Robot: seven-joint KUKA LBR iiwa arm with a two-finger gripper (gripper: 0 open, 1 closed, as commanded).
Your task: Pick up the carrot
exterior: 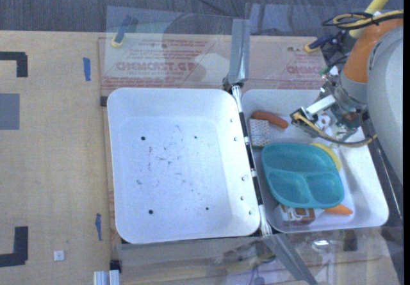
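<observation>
The carrot (pixel 340 209) is a small orange, pointed piece in the near right corner of the right bin (pixel 378 207). It is partly tucked under the edge of a teal divided plate (pixel 301 175). My gripper (pixel 330 123) hangs over the far right part of that bin, above the plate's far edge and well away from the carrot. Nothing visible is held in it.
A reddish-brown sausage-shaped piece (pixel 270 120) and a grey mesh square (pixel 258 131) lie at the far left of the right bin. A yellow item (pixel 330 150) peeks from behind the plate, and a small printed box (pixel 298 214) from under its near edge. The left bin (pixel 122 149) stands alongside.
</observation>
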